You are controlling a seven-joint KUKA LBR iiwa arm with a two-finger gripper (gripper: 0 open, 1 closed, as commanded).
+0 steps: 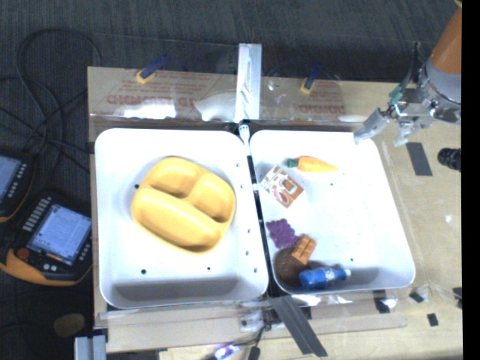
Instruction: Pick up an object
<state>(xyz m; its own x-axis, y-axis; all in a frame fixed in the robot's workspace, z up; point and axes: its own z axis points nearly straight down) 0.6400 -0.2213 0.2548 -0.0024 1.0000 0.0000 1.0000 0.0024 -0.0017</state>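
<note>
My gripper (384, 132) hovers above the right bin's (375, 201) far right corner, open with nothing between its fingers. The right bin holds a small carrot (313, 164), an orange and white packet (281, 186), a purple grape bunch (281, 232), an orange-brown block (304, 248), a dark brown round thing (285, 265) and a blue bottle (322, 277) lying on its side. A large yellow bread-shaped object (184, 203) sits in the left bin (120, 268). The arm's orange band (454, 43) shows at the top right.
A white divider post (249, 81) stands behind the seam between the bins. Crumpled clear plastic and two blue and yellow clips (151, 69) lie along the back board. A handheld pendant (52, 238) with cables rests left of the bench.
</note>
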